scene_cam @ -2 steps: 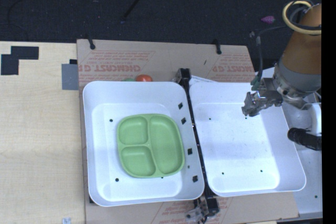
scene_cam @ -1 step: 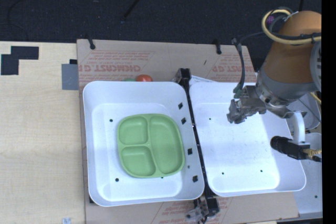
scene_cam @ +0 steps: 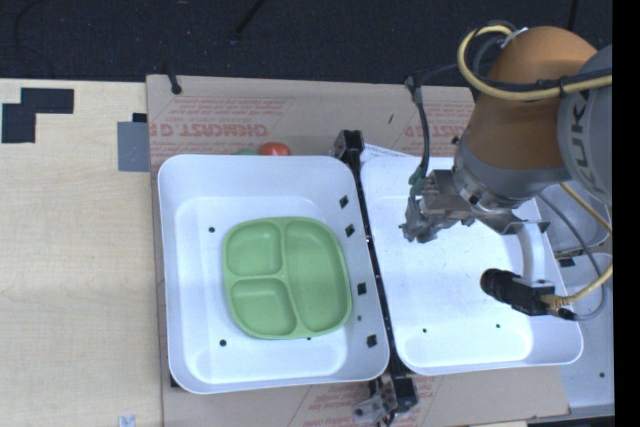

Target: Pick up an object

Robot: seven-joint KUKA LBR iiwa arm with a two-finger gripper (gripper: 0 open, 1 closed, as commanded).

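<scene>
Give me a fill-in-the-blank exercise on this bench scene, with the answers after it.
1. The divided plate is colored ____.
2. The plate lies in the ____ bin.
3. The plate has ____ compartments.
4. The tool hangs over the ____ bin.

Missing words: green; left; three; right

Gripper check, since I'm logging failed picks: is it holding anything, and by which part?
Cannot be told: the gripper hangs over the right bin, with nothing visible between its fingers.
</scene>
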